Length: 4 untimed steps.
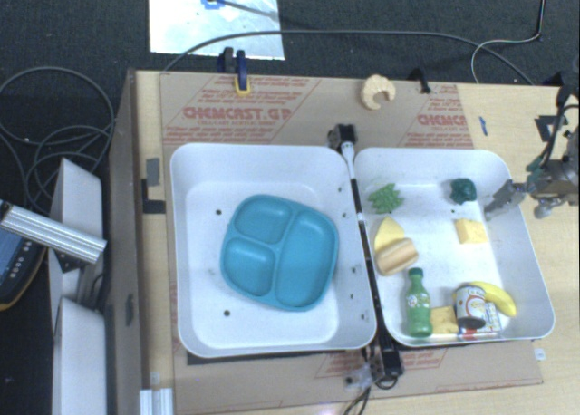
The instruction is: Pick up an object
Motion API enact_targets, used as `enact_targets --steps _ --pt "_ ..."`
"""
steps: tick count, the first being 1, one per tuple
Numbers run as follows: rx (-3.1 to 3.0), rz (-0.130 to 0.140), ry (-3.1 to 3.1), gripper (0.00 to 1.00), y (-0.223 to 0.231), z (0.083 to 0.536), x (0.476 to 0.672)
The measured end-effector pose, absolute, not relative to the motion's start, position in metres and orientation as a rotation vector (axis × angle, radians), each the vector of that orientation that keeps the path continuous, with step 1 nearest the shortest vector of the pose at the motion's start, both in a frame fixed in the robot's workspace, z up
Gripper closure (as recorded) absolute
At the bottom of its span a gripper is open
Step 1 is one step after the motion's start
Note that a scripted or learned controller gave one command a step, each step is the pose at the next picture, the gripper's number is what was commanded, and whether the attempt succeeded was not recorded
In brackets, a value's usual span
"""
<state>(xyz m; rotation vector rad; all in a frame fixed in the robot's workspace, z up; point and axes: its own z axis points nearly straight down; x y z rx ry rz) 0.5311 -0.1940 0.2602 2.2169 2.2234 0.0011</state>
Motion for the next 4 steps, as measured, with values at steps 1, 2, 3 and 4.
enact_targets --steps 1,2,3,4 --pt "2.217 -0.001 2.227 0.00 -0.198 0.176 0.609" --pt "2.211 0.003 2.224 0.00 -0.206 0.209 0.643" --pt "2.213 0.001 2.226 0.00 -0.206 0.173 0.669" --pt "2.213 0.001 2.226 0.00 -0.206 0.166 0.669"
